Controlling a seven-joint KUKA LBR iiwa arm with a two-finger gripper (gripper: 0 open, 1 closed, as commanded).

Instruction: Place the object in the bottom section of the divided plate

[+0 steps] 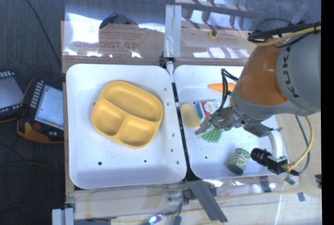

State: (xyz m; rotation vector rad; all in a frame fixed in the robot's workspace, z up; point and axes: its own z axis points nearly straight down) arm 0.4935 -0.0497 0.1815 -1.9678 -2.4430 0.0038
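- Standing at an early stage: the yellow divided plate (128, 113) lay in the left bin (83, 166) with all three sections bare.
- Gripper (213, 126) hung low in the right bin (209, 166), at a green item (212, 135); whether clenched or released could not be told.
- Nearby: pale yellow piece (188, 115), small can (238, 161), orange carrot (215, 87).
- Remaining, by judgement: grasp, carry, placement in bottom section.
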